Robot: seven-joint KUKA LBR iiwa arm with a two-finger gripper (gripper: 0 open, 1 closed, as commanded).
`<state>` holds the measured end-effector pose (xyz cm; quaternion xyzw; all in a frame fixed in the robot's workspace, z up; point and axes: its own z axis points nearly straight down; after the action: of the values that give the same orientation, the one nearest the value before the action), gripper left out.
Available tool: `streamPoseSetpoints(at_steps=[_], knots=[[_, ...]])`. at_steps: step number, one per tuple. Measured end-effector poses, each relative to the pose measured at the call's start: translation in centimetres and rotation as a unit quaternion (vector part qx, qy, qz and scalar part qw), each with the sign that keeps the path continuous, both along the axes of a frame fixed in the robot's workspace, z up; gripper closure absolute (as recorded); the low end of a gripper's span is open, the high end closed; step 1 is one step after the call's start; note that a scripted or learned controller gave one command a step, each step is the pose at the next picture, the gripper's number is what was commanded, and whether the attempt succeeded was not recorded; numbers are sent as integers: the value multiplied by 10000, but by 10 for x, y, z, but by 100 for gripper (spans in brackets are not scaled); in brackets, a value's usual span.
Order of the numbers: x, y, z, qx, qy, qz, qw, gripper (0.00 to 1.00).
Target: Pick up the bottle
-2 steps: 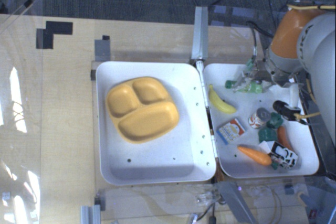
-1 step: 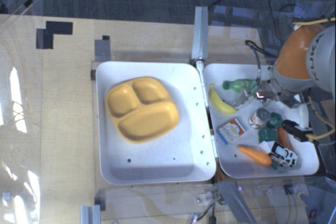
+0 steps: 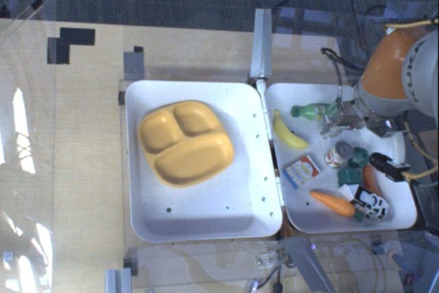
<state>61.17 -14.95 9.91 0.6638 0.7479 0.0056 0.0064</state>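
A green bottle [image 3: 312,111] lies on its side near the far edge of the right bin [image 3: 405,219], its cap pointing left. My gripper [image 3: 338,120] hangs low over the bottle's right end, reaching in from the right. The wrist's metal parts hide that end of the bottle, so I cannot see whether it touches the bottle. The grey arm with its orange band [image 3: 384,72] rises behind it.
The right bin also holds a banana [image 3: 289,132], a small can [image 3: 337,155], a carton [image 3: 302,170], two carrots [image 3: 334,203], a dark green object [image 3: 353,168] and a black-and-white item [image 3: 371,204]. A yellow divided plate [image 3: 185,142] sits in the left bin [image 3: 206,223].
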Motion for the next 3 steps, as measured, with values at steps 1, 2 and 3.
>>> streamPoseSetpoints(at_steps=[1,2,3], knots=[[-10,10,49,-2,58,-215,9998,100],[-10,10,49,-2,57,-217,9997,0],[48,23,4,-54,59,798,9968,0]])
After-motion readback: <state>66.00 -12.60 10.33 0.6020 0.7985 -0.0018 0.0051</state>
